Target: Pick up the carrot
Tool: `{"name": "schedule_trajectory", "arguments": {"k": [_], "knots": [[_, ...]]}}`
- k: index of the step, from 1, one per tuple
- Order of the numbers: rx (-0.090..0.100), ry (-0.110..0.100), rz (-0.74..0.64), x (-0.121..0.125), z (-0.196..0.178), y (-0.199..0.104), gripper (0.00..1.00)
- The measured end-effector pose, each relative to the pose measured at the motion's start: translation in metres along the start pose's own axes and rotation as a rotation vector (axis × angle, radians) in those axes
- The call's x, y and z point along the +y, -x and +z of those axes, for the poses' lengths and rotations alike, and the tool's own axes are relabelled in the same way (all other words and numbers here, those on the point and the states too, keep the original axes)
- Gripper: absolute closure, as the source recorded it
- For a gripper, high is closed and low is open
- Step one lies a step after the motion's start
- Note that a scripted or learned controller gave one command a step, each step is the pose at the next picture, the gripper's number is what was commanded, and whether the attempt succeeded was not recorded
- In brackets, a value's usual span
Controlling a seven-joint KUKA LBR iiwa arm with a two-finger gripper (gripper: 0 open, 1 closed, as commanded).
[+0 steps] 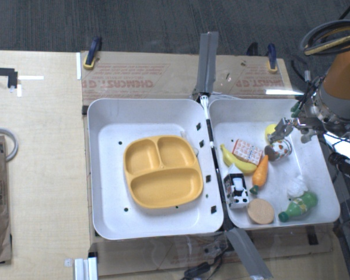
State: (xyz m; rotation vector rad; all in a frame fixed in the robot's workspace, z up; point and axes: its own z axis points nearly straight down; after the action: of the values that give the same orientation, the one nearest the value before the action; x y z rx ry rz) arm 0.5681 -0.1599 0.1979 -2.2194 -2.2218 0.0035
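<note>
Plainly orange carrot [261, 170], tapered, green-tipped

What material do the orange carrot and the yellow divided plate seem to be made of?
The orange carrot looks like smooth matte plastic, probably a toy: its colour is uniform and its green tip neat. The yellow divided plate appears to be moulded plastic, with rounded compartment ridges and a soft sheen. Neither is certain from appearance alone.

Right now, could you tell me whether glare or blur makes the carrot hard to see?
In the camera view the carrot is sharp and evenly lit; glare streaks the right bin's far rim only; the gripper looks slightly soft, small against the white floor.
</note>
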Motion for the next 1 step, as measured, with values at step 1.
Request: {"name": "schedule_trajectory", "arguments": {"k": [1], "knots": [[-0.002, 0.020, 0.136, -0.0263, 0.0981, -0.0378, 0.00]]}}
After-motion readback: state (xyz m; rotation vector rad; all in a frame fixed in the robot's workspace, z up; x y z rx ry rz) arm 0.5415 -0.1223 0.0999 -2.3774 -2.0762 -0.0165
